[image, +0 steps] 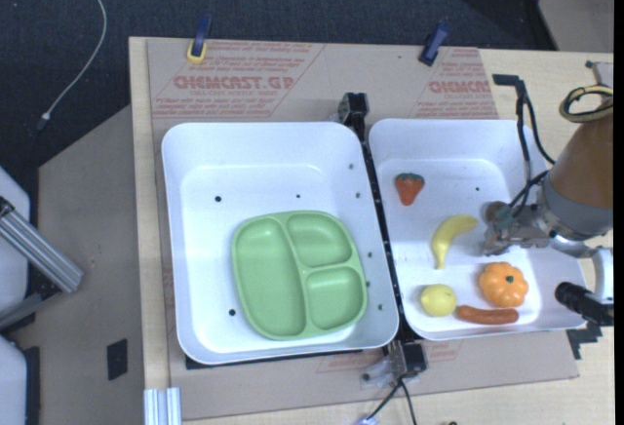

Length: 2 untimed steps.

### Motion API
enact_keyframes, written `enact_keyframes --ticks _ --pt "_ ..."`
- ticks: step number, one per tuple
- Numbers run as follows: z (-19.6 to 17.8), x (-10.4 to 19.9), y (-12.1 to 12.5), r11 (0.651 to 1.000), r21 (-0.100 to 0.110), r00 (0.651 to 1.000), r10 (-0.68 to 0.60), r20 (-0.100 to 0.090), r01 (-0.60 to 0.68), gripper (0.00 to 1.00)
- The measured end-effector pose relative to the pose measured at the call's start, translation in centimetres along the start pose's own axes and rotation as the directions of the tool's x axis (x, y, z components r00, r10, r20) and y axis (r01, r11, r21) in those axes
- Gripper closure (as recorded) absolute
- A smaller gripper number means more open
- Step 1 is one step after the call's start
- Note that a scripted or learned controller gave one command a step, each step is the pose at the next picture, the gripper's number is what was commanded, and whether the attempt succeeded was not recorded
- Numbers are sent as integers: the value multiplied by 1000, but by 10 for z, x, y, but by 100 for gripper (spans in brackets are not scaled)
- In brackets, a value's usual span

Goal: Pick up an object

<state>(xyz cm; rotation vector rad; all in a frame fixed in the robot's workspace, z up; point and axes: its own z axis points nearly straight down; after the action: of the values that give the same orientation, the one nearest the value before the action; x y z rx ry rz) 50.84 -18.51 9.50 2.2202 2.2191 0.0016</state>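
Banana (451,236) mid right bin (444,135), likeliest target, lying at slant. Gripper (499,236) just beside its right end, low in bin. Cannot tell from this view how tool is set; nothing seen clamped.
Pumpkin (503,284) just below gripper; sausage (487,315) and lemon (438,299) along front wall; strawberry (409,187) apart, toward back.
Left bin (195,160) holds green 3-part tray (297,272).
Risks: curved banana may roll or slip off; pumpkin close, may get nudged; closing off-centre grabs nothing.
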Motion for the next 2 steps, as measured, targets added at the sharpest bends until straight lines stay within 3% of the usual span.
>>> enact_keyframes --ticks 2 --pt "-122 -3 -3 1000 -4 1000 -2 2 2 100"
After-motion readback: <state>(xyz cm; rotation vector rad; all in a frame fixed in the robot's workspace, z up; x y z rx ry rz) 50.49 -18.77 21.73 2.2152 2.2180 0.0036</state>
